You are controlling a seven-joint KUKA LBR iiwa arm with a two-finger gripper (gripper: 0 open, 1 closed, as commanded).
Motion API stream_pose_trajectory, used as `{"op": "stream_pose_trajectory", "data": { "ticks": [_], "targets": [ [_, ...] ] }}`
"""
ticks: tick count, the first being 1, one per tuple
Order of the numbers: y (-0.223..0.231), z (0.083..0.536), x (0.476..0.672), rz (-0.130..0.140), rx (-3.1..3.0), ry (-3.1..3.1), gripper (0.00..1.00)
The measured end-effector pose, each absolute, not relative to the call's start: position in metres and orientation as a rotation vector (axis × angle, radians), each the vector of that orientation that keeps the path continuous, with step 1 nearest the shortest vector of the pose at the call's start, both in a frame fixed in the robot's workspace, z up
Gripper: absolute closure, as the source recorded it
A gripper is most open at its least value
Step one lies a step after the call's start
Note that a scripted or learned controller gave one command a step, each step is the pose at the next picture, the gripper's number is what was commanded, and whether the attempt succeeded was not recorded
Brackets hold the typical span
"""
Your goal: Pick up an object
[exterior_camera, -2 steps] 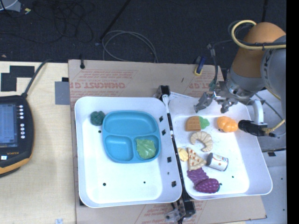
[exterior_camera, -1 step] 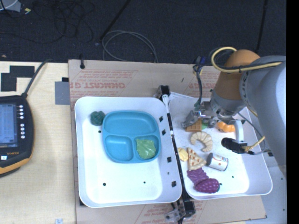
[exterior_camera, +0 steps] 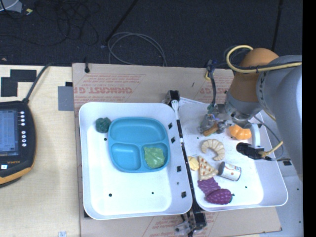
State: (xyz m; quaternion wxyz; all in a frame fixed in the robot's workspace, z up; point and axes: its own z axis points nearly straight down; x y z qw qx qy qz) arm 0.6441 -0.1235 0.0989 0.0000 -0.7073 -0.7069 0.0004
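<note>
Claw (exterior_camera: 213, 124) hangs low in the right bin (exterior_camera: 276, 194), just above the croissant (exterior_camera: 214, 147) and touching a small brown item (exterior_camera: 211, 130), perhaps already pinched; I cannot tell. Nothing looks lifted, so closing and raising are probably left.

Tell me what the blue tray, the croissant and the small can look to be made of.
Blue tray: likely moulded plastic, with an even colour, soft sheen and rounded compartments.
Croissant: probably a plastic toy, tan with smooth ridged segments and a slight gloss; it could be rubber.
Can: looks like metal or metal-look plastic, with a pale shiny side and dark end; too small to settle.
</note>
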Motion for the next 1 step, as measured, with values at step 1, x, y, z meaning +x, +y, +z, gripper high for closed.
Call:
{"op": "stream_pose_trajectory", "data": {
  "ticks": [1],
  "targets": [
    [-0.0571, 0.1928, 0.587, -0.004, -2.216, -2.225, 1.0]
  ]
}}
